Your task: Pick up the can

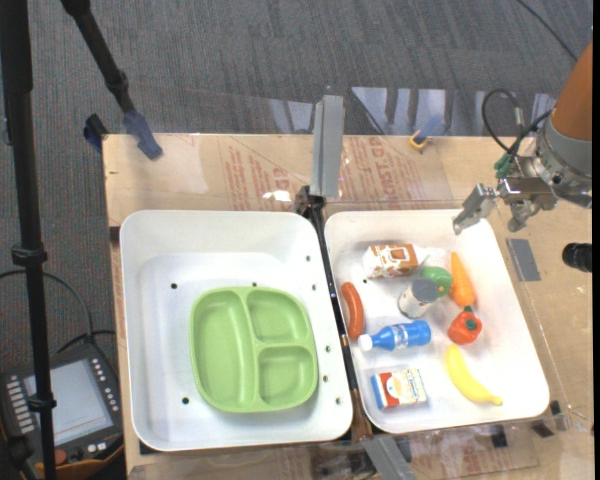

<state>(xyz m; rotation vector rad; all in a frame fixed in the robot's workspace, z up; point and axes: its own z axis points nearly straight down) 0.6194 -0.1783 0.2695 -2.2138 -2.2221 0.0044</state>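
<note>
Now the end effector (495, 206) hangs at the frame's upper right, fingers spread and holding nothing, above the can (417, 297) lying mid-right.

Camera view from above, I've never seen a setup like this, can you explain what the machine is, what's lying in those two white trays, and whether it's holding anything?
This is one camera fixed above a bench, looking down at a slant. The machine is a robot arm reaching in from the right; its pincer hangs above the top right corner of the right bin, with nothing between its fingers.

Two shallow white bins sit side by side. The left bin holds a green divided plate. The right bin holds toy food: a small grey can near the middle, a blue bottle, a carrot, a banana, a red pepper, a sausage, a green vegetable and two small cartons. The arm's job is to pick up the can, which lies untouched.
</note>
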